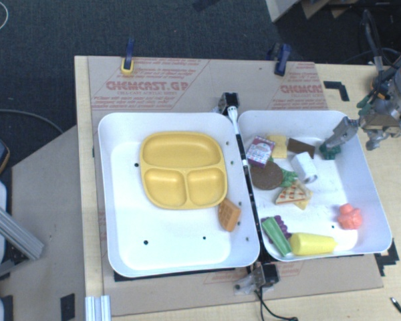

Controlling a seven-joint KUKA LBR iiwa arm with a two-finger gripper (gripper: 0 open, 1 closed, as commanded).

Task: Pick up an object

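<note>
My gripper (333, 146) hangs over the far right part of the right bin (367, 179), with its tip close to a brown block (301, 146) and a white cylinder (305, 167). Nothing visible is held in it. The same bin holds a purple-and-white packet (259, 150), a yellow cheese piece (279, 145), a round brown cookie (266, 176), a triangular waffle slice (293, 194), a pink-orange lump (349, 217), a green vegetable (275, 235) and a yellow piece (313, 244).
The left bin (120, 199) holds a yellow divided plate (184, 168) and a brown bread piece (229, 215) by its right wall. A black clip (229, 101) sits at the far end of the ridge between the bins. Clamps (127, 64) hold the cardboard's far edge.
</note>
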